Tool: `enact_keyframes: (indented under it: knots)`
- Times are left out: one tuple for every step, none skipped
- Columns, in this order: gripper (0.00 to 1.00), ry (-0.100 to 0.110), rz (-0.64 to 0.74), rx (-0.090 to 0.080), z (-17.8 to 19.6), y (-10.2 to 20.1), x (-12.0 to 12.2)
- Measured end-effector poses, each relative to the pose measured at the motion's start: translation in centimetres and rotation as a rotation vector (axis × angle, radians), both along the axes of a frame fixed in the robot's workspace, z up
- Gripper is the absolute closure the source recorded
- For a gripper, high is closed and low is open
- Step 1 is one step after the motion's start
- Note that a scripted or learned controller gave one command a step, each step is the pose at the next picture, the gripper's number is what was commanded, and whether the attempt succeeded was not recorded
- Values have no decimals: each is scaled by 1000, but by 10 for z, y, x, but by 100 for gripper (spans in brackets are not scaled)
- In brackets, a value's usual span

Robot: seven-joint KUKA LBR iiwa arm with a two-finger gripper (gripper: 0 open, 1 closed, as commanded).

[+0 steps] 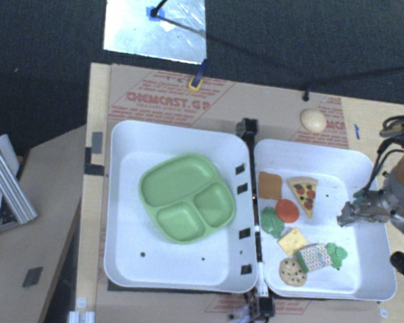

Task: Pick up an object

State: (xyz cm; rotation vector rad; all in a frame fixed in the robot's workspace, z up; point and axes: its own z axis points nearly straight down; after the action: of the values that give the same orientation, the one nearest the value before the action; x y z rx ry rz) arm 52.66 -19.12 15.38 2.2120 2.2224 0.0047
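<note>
A wooden bench (215, 95) on dark carpet (42, 49) holds two white bins: the left bin (118, 256) carries a green tray (186, 198), the right bin (358, 165) toy food (298, 234), and the gripper (346, 215) hangs at right-centre, its state unclear.

Small toy foods lie scattered flat in the right white bin (358, 162): a brown toast slice (270, 186) beside a pizza wedge (303, 195), a red tomato slice (287, 211) touching a green leafy piece (271, 223), a yellow cheese square (293, 240), a round cookie (292, 271), a patterned block (314, 257) against green broccoli (336, 254).
</note>
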Motion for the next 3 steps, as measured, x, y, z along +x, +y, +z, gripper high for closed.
enact_keyframes:
  knots:
    - [100,1,0,0,46,6,-2]
    - [100,3,0,1,71,5,-1]
    - [100,3,3,2,81,54,7]
